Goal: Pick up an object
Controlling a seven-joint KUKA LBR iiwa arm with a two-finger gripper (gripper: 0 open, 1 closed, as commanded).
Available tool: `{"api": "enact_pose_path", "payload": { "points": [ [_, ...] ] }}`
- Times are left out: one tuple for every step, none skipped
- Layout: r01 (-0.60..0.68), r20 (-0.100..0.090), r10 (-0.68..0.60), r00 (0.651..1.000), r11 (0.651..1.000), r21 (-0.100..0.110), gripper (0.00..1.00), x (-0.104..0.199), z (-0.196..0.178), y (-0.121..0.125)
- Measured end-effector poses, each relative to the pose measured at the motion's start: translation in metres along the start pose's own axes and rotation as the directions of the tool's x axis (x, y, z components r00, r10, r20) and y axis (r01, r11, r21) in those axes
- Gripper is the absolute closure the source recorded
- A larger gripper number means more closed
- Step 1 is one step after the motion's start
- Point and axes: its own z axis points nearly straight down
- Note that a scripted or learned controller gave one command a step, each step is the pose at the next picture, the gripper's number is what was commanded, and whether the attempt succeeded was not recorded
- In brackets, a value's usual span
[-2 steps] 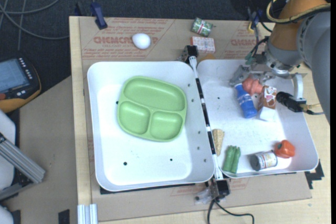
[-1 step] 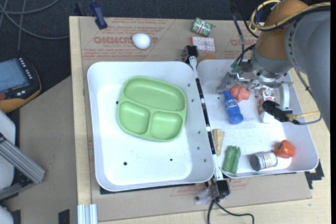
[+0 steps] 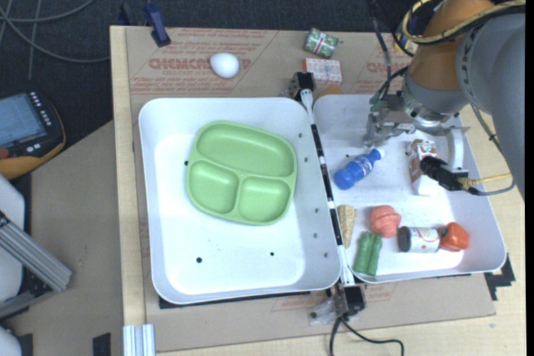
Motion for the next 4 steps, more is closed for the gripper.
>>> {"api": "enact_pose_path", "payload": {
  "points": [
    [-0.002, 0.003, 0.002, 1.000, 1.000, -0.002, 1.00, -0.054, -0.070, -0.010],
    [-0.002, 0.002, 0.002, 1.000, 1.000, -0.001, 0.00, -0.053, -0.070, -0.010],
    [-0.001, -0.002, 0.001, 1.000, 1.000, 0.002, 0.00, -0.092, 0.011, -0.024],
    [-0.001, 0.000, 0.001, 1.000, 1.000, -0.001, 1.00, -0.092, 0.000, -0.023]
  ]
}}
